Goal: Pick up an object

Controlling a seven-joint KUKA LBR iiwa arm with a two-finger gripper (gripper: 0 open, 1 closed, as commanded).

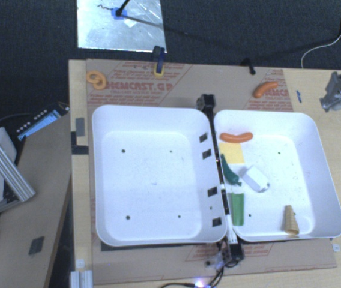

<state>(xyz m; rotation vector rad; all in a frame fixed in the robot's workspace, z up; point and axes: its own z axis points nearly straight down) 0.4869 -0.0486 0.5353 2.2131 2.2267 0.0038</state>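
Bench (314, 83) bears two white bins (152, 116), a pretzel (96, 79) and a sausage (265, 89)

Gripper (340, 93) over worktop (314, 83), beyond right bin (323, 155). Left of gripper, in that bin: sausage (236, 137), cheese slice (232, 154), cup (256, 179), cone (290, 219). Farther left: left bin (152, 179). On worktop: second sausage (265, 89), pretzel (96, 80).

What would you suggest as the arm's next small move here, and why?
Probably swing the pincer left and forward until it sits over the right bin. It hangs outside that bin's far right corner, above the bench, while the items to pick, such as the orange sausage and the cone, lie inside the bin.
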